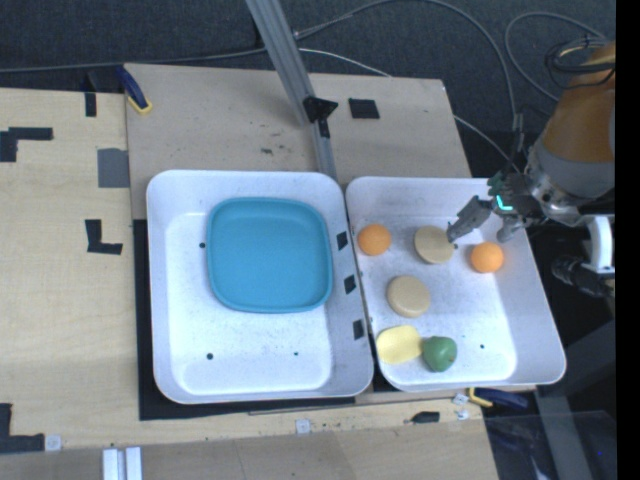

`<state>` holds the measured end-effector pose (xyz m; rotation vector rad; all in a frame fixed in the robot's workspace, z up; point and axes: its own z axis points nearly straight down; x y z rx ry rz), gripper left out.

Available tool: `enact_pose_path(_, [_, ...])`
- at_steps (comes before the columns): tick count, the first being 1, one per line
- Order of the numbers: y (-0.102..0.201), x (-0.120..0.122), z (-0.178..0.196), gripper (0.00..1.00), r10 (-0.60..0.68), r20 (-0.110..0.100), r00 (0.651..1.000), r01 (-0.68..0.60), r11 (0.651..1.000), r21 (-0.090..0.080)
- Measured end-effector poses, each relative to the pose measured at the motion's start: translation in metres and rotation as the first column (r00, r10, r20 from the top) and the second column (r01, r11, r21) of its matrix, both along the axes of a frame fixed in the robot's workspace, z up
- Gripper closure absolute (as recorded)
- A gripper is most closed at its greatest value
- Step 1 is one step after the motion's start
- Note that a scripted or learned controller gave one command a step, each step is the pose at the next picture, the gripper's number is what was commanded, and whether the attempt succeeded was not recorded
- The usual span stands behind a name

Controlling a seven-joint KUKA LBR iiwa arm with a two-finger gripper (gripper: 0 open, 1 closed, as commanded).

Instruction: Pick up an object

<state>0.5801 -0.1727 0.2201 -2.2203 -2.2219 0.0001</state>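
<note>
Objects lie loose in the right bin (530, 313): a beige disc (433, 245) and an orange ball (486, 257) near its far edge, another orange ball (373, 240) by the left wall, a second beige disc (408, 295) mid-bin, yellow (398, 345) and green (438, 353) pieces at the near edge. Claw (485, 224), fingers apart, hovers between disc and ball, gripping nothing. A blue plate (268, 254) sits in the left bin (180, 298).

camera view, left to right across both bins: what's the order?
Blue plate → left orange ball → yellow piece → green piece → right orange ball. The two beige discs overlap others in x, so I left them out. The pincer hangs above the right bin, near the right orange ball.
</note>
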Motion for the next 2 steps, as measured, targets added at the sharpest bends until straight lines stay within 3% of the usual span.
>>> enact_pose_path(1, [0.000,0.000,0.000,0.00,0.000,0.000,1.000,0.000,1.000,0.000])
enact_pose_path(2, [0.008,0.004,-0.058,0.00,0.000,-0.005,1.000,0.000,1.000,0.001])
